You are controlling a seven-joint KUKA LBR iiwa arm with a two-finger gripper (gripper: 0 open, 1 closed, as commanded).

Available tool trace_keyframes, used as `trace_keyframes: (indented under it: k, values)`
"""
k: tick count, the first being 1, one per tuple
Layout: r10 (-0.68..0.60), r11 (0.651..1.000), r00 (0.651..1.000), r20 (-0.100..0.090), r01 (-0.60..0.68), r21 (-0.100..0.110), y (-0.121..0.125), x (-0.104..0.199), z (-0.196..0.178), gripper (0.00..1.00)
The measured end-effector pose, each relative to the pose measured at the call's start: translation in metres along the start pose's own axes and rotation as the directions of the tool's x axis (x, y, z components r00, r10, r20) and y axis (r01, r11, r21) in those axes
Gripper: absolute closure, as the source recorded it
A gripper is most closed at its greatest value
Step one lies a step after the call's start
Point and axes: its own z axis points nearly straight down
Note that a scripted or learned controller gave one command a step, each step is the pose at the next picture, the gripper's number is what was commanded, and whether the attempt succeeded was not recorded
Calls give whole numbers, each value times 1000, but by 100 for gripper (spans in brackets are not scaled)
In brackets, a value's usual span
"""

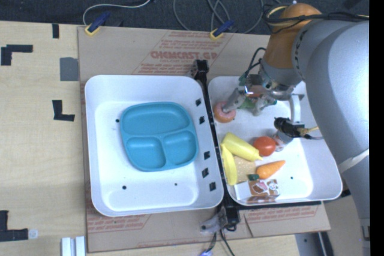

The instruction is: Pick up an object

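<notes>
We see two shallow white bins, the left bin [99, 129] holding one blue three-compartment plastic plate [159, 135], the right bin [318, 180] holding two yellow bananas [231, 156], one red tomato [264, 144], one orange carrot [270, 168] and one pink doughnut [225, 112] just beside the gripper [255, 99], whose grip we cannot tell.

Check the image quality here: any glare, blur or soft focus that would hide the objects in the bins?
Camera view: lighting even, with mild bright wash on the white right bin and soft shadows beside the blue tray; the gripper and pink object near it look soft and smeared; the bananas, tomato and carrot stay readable.
</notes>
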Motion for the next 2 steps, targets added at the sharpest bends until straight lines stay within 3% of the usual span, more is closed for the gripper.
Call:
trace_keyframes:
  k: [1,2]
  values:
    - [-10,999,1000,3,10,-47,-85,1,0,0]
    - [-5,1000,1000,-6,5,-20,-6,-3,0,0]
